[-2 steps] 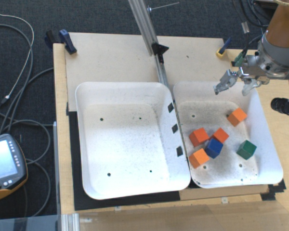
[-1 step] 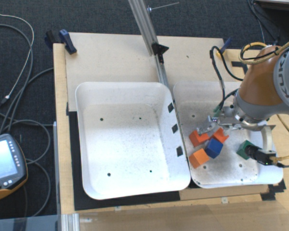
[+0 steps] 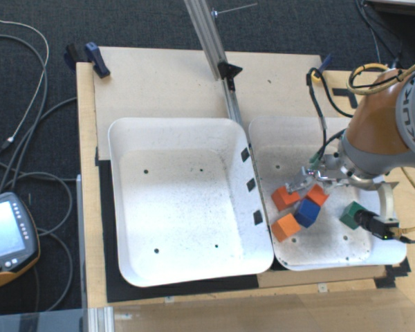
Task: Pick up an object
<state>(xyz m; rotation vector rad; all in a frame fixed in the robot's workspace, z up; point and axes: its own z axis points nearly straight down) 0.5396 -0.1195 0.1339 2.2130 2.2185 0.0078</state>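
Camera view: arm comes in from the right, wrist low over the right bin. Gripper sits at the upper edge of the block cluster. Can't tell how its fingers are set: the metal parts blur together under the wrist, and nothing is visibly between them, so I don't count anything as held.

Candidate objects are all in the right bin:
- Orange block lies just left of and below the gripper, the nearest target by my read.
- Second orange block touches a blue block.
- Third orange block lies lowest, touching the blue one's lower left.
- Green block lies apart to the right, beside the arm's cabling.

The tight pile explains the edge approach: a descent into the middle would likely jam on neighbouring blocks.

Left bin: a few dark specks on the floor.
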